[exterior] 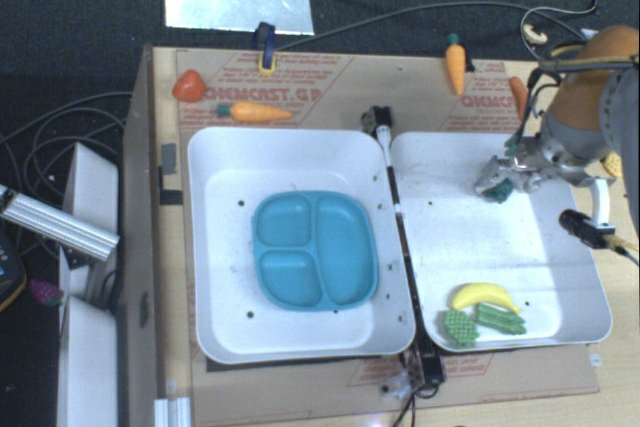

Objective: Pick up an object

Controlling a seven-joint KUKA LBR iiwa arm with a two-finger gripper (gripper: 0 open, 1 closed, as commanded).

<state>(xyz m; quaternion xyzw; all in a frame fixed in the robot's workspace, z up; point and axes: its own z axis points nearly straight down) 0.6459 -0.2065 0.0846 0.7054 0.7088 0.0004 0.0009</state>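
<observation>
Blue plate [314, 250] sits in the left bin [215, 215]; toys lie at 6 o'clock in the right bin [440, 225]: a yellow banana [484, 295] and green things [480, 321]. At 1 o'clock, the gripper [497, 183] hangs low. I cannot tell its grip, so move it over the banana, then go straight down.

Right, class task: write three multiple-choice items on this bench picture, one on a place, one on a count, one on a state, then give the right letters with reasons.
1. Where does the blue divided plate lie?
A. In the left bin
B. In the right bin
C. On the cardboard behind the bins

2. How many toy foods lie at the right bin's front edge?
A. One
B. Three
C. Five

3. How does the banana lie?
A. Between the jaws
B. On the blue divided plate
C. Loose on the bin floor

Answers:
1 A, the plate sits in the middle of the left bin.
2 B, banana, green bumpy piece and green pod.
3 C, the gripper is at the bin's far side, well apart from it.
</observation>
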